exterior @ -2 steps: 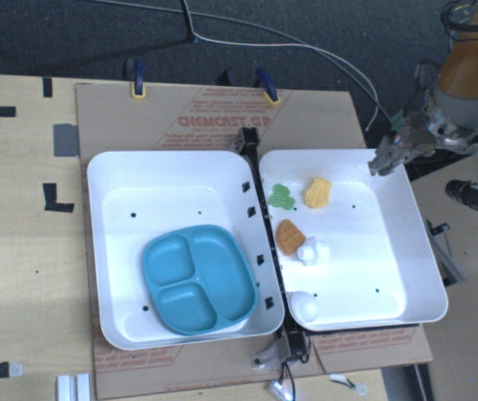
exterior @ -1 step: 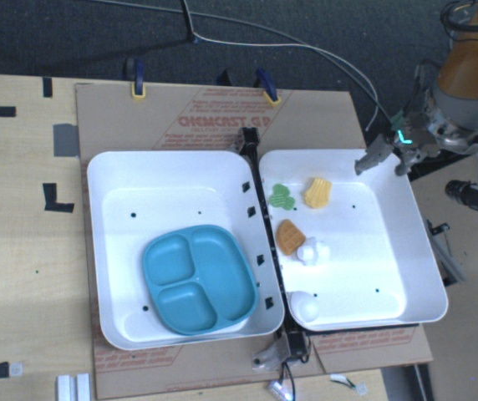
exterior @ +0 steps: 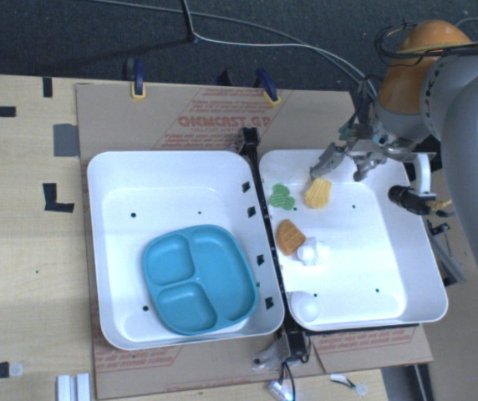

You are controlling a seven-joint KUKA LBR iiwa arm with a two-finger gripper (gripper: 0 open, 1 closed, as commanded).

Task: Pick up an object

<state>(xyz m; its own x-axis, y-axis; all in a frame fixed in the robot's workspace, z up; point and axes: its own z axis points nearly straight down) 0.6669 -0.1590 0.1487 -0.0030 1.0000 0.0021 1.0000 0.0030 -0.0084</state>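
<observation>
The right bin [exterior: 389,307] holds several small objects along its left side: a green piece [exterior: 282,196], a yellow ridged piece [exterior: 317,193], an orange-brown waffle-like piece [exterior: 289,236], a small white lump [exterior: 307,252] and a white round item [exterior: 304,306] near the front corner. My gripper [exterior: 343,169] hovers over the back of this bin, open, with its fingers [exterior: 322,166] spread apart. One fingertip sits just above the yellow piece, and nothing is between the fingers.
A blue divided plate [exterior: 199,278] lies in the left bin [exterior: 109,190]. A black divider [exterior: 262,215] runs between the two bins. The arm's wrist and orange band [exterior: 419,65] fill the upper right.
</observation>
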